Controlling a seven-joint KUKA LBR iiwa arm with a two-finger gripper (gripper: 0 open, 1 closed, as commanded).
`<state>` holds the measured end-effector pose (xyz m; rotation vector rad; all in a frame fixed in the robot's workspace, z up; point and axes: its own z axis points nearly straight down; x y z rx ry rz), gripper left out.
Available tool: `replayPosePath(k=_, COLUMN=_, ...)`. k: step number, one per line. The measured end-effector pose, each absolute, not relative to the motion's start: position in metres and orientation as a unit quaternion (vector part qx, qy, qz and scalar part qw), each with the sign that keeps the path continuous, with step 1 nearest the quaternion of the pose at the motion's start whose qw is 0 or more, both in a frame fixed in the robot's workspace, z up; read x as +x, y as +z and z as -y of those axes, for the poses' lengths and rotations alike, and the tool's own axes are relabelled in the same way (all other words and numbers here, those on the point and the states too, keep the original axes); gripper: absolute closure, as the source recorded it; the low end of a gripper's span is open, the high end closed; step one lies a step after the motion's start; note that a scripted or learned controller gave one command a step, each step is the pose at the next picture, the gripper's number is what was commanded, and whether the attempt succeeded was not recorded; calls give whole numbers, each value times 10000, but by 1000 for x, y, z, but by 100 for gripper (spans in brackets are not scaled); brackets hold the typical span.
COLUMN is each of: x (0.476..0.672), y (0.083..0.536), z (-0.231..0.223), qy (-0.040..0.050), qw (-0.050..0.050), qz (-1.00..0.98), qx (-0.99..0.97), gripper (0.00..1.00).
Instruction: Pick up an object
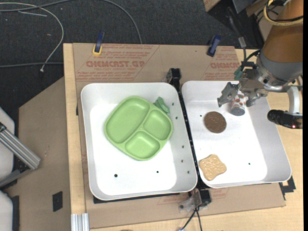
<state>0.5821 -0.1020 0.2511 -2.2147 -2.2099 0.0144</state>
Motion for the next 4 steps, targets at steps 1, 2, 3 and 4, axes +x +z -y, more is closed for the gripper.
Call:
replayPosePath(k=1, x=584, y=259, z=102, qy=1, qw=11, qz=7072, qx=-7070, gripper=0)
replayPosePath(k=2, x=590, y=200, z=107, qy=16, qw=28, qz=7068, qx=-7074, gripper=0)
replayPosePath(k=3, x=589, y=160, z=109, qy=5, qw=16, qz=7069, qx=-7073, gripper=0)
replayPosePath(k=4, x=587, y=97, z=111, qy=19, qw=36, qz=7068, qx=-7074, gripper=0)
